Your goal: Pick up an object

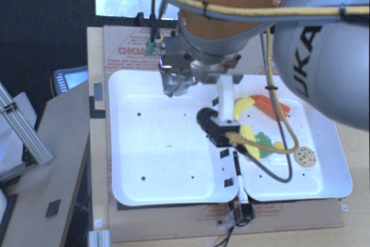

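Observation:
Several toy foods lie in the right bin: a yellow banana, an orange carrot, a corn cob, a green piece and a round cookie. My gripper hangs over the far edge of the left bin, well to the left of the foods. I see nothing held under it. The arm's big orange and grey body covers the far part of the right bin.
A cardboard sheet lies under both bins. A yellow cable loops down over the foods in the right bin. Left of the bench stand a grey side table and a metal rail.

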